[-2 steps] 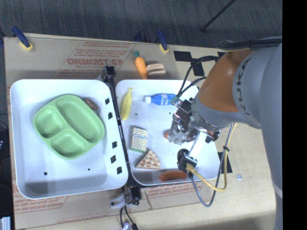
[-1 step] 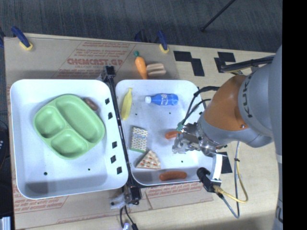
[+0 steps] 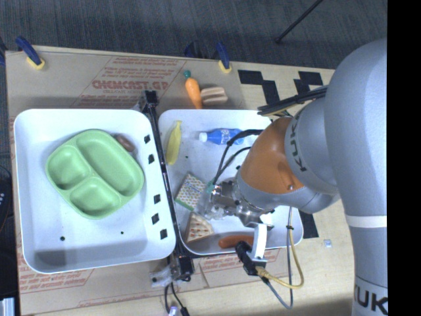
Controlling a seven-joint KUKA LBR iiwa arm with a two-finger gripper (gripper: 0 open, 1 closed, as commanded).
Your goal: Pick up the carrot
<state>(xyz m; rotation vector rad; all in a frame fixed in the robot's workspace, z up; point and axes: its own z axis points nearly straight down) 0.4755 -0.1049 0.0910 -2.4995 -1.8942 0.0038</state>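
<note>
Carrot, small and orange with a green tip [image 3: 192, 91], lies on the cardboard-covered bench [image 3: 99, 78] just beyond the right white bin [image 3: 247, 119], not yet lifted. Pincer [image 3: 214, 206] hangs low over that bin, well apart from it; its state cannot be determined. Approach, grasp and lift remain.

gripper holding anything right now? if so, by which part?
Cannot tell. The gripper is down in the right bin near the waffle pieces, its tips hidden by the wrist. The carrot lies outside the bin, untouched.
</note>
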